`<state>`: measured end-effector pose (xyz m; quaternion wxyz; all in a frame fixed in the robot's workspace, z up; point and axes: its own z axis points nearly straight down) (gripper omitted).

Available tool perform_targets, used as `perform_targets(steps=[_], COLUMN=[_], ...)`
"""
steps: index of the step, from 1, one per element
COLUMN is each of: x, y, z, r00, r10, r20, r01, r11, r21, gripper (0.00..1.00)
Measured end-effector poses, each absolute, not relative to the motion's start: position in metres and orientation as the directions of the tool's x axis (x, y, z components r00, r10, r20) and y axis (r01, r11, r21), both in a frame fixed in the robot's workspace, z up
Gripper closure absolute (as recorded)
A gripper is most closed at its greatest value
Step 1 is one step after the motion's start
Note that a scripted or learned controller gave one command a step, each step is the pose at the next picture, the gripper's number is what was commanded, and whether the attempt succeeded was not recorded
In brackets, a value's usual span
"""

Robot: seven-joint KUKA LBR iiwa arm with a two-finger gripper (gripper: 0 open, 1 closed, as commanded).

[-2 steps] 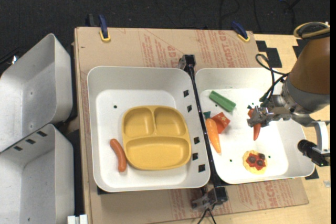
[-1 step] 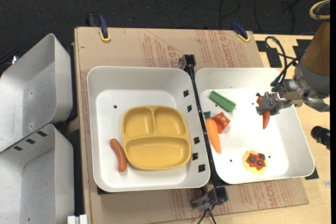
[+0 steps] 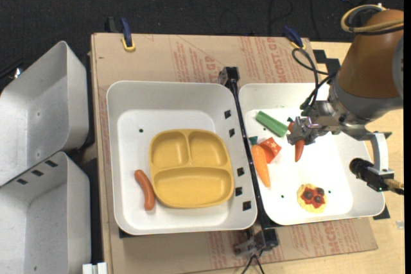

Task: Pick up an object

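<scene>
My gripper (image 3: 300, 135) hangs over the middle of the right bin (image 3: 359, 202). It is shut on a slim red chili pepper (image 3: 299, 150), which dangles point down from between the fingers, above the bin floor. Left of it in the same bin lie a green stick-shaped piece (image 3: 271, 123), a red pepper chunk (image 3: 270, 147) and an orange carrot (image 3: 260, 164). A small round pizza toy (image 3: 312, 197) rests near the bin's front.
The left bin (image 3: 122, 138) holds a yellow divided plate (image 3: 191, 167) and, at its front left, a reddish sausage (image 3: 145, 189). A black divider with clips (image 3: 239, 138) runs between the bins. Grey containers (image 3: 38, 138) stand off the bench at the left.
</scene>
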<state>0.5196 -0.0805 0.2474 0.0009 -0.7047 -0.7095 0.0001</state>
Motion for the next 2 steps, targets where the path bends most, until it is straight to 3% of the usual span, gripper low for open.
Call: perform_targets(steps=[2], x=[0.528], y=[0.015], z=[0.229], r00=[-0.006], r10=[1.0], r20=[0.001], r01=[1.0], r11=[0.006], r21=[-0.003], gripper=[1.0])
